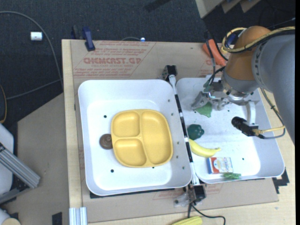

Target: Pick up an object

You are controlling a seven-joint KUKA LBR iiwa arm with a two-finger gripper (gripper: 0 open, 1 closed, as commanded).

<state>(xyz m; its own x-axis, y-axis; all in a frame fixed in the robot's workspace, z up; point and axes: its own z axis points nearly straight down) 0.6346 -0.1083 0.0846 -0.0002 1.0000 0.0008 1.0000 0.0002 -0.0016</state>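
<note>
In the right bin [267, 158], my gripper [207, 102] hangs low over the far left part, reaching in from the right. A pale green leafy item [205, 110] lies right under its tip, partly hidden by it. Nearer the front lie a dark green pepper [195, 131] by the bin's left wall, then a yellow banana [203, 149], a small red, white and blue box [220, 164] and a small green sprig [231, 176].
The left bin [93, 102] holds a yellow divided plate [140, 138] with a brown round piece [106, 141] touching its left side. The divider between the bins [180, 121] runs just left of the gripper.
</note>
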